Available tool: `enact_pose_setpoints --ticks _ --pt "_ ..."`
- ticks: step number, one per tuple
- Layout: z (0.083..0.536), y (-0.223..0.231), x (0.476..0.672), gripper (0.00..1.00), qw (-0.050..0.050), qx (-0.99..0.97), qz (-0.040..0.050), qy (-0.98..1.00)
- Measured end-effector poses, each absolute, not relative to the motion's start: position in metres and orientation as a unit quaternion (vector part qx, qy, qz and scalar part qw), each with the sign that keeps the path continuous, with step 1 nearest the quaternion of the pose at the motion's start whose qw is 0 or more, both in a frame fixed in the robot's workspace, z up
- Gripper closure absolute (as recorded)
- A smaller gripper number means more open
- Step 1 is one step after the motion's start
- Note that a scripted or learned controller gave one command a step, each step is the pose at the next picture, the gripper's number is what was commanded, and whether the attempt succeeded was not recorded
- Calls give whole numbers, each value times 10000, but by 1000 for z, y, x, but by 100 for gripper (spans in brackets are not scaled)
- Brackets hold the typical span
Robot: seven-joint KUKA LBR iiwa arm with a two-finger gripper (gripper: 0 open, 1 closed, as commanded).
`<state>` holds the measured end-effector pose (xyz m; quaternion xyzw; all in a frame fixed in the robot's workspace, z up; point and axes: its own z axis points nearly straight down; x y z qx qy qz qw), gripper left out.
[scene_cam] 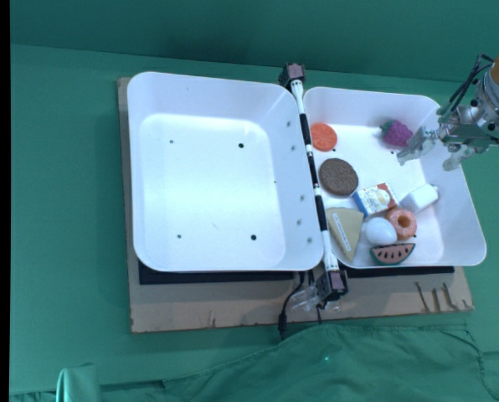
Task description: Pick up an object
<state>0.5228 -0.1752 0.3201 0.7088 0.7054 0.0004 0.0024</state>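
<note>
The right bin holds several toy foods: a purple berry cluster, an orange disc, a brown round cookie, a small milk carton, a white block, a pink-iced donut, a white egg, a watermelon slice and a tan wedge. My gripper hovers over the bin's upper right part, just right of the berry cluster and above the white block. Its fingers stand open with nothing between them.
The left bin lies beside the right one, split from it by a black-and-white striped rod. Both bins rest on a brown cardboard sheet on green cloth. A cable runs off near the front edge.
</note>
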Motion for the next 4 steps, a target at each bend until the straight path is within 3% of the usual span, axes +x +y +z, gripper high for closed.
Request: enact_pose_setpoints --ticks 1,3,4 --pt "320 -175 523 0 24 7088 4 7054" --pt "222 -180 529 0 5 7087 -9 7055" --pt "209 -181 531 0 67 7079 25 7063"
